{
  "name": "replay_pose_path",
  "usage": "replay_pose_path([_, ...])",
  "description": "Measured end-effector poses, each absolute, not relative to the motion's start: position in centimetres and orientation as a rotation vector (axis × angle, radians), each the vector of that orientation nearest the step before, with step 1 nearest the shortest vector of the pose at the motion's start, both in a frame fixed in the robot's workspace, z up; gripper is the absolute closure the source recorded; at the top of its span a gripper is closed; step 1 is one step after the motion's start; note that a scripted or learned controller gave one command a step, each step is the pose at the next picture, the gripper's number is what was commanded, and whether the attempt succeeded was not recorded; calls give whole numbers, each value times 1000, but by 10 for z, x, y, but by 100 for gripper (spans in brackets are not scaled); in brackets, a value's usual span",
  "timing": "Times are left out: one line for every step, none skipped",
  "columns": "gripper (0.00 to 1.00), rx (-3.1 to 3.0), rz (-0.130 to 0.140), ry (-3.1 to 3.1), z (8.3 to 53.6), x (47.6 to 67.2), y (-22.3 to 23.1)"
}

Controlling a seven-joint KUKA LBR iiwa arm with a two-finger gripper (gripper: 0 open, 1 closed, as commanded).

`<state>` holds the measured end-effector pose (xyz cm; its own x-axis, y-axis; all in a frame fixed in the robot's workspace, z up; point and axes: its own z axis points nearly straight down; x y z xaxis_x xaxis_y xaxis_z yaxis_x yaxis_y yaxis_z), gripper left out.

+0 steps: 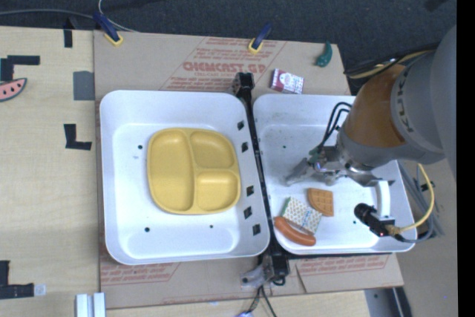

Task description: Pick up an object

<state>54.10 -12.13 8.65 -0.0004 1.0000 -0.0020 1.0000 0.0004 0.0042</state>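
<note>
Right bin [297,115]: three small items lie near its front edge, namely a waffle-like piece [320,201], a patterned packet [301,214] touching it, and a toy sausage [295,231] just below. All appear light; the sausage looks smooth and likely to roll, best taken across its middle. The pincer [315,168] hovers just above the waffle piece. Its opening cannot be determined, as the wrist hides much of it. Nothing visibly held.
</note>
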Motion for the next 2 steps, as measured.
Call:
replay_pose_path([0,2217,4,2217,87,520,-100])
replay_pose_path([0,2216,6,2216,87,490,-97])
